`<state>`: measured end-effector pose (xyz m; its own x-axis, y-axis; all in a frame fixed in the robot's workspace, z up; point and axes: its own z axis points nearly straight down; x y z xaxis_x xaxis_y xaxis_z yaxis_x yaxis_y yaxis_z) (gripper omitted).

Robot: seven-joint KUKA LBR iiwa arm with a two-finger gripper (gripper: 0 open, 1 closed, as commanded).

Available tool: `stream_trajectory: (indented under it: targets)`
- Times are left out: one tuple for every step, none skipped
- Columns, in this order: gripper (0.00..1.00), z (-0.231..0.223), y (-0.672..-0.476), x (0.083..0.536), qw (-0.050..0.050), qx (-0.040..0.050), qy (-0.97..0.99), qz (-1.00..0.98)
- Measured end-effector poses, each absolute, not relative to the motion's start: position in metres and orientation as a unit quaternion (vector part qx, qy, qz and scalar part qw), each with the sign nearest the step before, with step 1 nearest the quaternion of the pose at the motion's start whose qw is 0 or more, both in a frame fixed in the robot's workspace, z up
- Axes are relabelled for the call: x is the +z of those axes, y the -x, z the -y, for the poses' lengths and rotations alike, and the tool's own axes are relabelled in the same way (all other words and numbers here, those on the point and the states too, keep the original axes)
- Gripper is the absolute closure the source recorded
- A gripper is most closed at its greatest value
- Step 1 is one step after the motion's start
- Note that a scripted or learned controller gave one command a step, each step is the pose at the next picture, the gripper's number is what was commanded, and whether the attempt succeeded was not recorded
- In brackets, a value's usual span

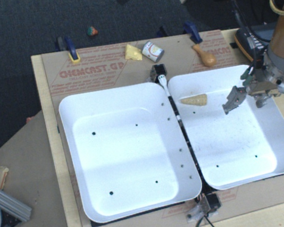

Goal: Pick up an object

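- Camera view: two shallow white plastic bins, rounded corners, side by side on a brown cardboard-covered bench (123, 65); left bin (77, 110), right bin (279, 162), each with small black dots on the floor.
- Right bin holds one tan wedge-shaped piece (194, 100) (looks like bread or a foam wedge), lying near the far-left corner.
- Gripper (234, 101) hangs over the right bin's far side, right of the wedge, not touching it; can't tell if its fingers are apart or together, nothing seen held.
- Grey arm (282, 81) enters from the right.
- Cardboard print reads "CHEMCAST".
- Behind the bins: one yellow chunk (133, 53), one small white box (152, 51), one orange-brown gourd-shaped toy (205, 55), two blue clamps (70, 48).
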<state>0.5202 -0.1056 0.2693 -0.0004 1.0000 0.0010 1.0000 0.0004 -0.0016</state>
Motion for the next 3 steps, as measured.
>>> stream_trajectory:
  targets:
    - [1.00, 0.106, -0.521, 0.280, 0.000, -0.0005, 0.707, 0.707]
    - [1.00, 0.233, -0.506, 0.315, -0.005, 0.0014, 0.711, 0.703]
    - [1.00, 0.204, -0.479, 0.538, -0.011, -0.0047, 0.706, 0.708]
